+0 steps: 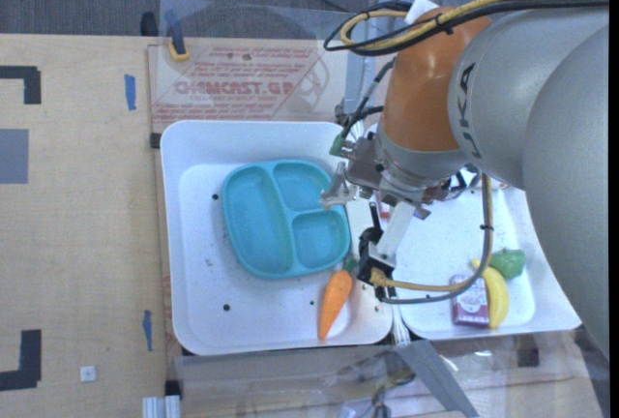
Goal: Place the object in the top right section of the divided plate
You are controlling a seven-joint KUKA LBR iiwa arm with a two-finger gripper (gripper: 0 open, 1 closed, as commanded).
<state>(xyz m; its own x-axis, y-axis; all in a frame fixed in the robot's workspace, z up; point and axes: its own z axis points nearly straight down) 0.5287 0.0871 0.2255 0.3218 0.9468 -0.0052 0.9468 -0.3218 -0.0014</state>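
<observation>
A teal divided plate (280,218) lies in the left bin (193,164), with one long section on its left and two smaller ones on its right. My gripper (338,191) hangs over the plate's right rim, beside the upper right section. An orange carrot toy (335,302) rests in the left bin just below the plate's lower right corner. The big grey arm with its orange band covers much of the right bin, and the wrist hides what is under the gripper.
The right bin (435,252) holds a yellow banana (496,296), a small purple box (471,306) and a green toy (509,261) near its lower right corner. A clear sheet with red print (237,87) lies behind the left bin.
</observation>
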